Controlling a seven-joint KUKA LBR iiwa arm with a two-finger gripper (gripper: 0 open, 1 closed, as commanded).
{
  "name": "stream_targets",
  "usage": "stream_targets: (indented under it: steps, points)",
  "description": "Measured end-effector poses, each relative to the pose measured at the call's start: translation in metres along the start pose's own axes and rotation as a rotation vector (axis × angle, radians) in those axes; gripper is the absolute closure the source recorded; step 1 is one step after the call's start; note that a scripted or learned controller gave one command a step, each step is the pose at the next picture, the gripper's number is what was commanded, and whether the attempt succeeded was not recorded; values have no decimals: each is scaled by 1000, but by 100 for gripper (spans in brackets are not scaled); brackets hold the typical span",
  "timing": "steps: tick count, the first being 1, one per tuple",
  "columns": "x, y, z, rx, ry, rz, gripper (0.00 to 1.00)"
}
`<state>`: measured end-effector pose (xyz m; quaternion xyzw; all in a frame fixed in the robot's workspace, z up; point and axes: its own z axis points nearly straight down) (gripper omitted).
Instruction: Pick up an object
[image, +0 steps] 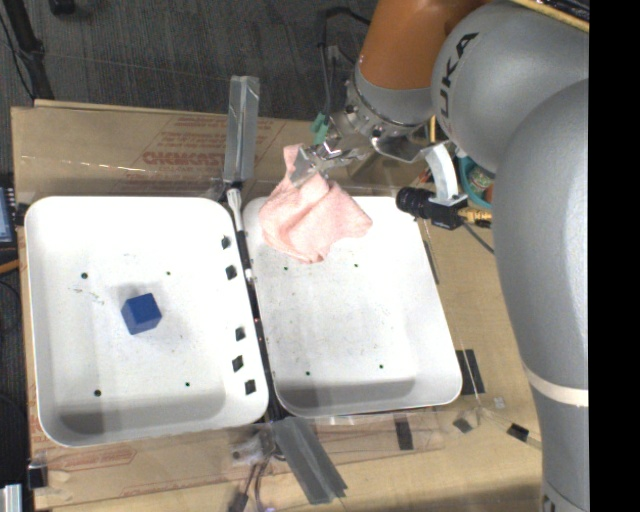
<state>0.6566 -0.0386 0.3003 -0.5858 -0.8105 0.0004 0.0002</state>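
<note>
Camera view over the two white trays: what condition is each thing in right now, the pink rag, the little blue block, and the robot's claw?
Pink cloth: crumpled, top corner pinched and pulled up, the rest draped over the right bin's far-left corner.
Blue cube: resting flat on the left bin's floor, untouched.
Gripper: closed on the cloth's top corner.
Left bin: holds the cube.
Right bin: holds the cloth.

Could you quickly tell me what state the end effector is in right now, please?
End effector: shut on the pink cloth, pinching its top edge over the right bin.
</note>
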Motion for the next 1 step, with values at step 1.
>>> stream_targets:
  steps: [1]
  points:
    - [-39,-14,64,5,1,96,100]
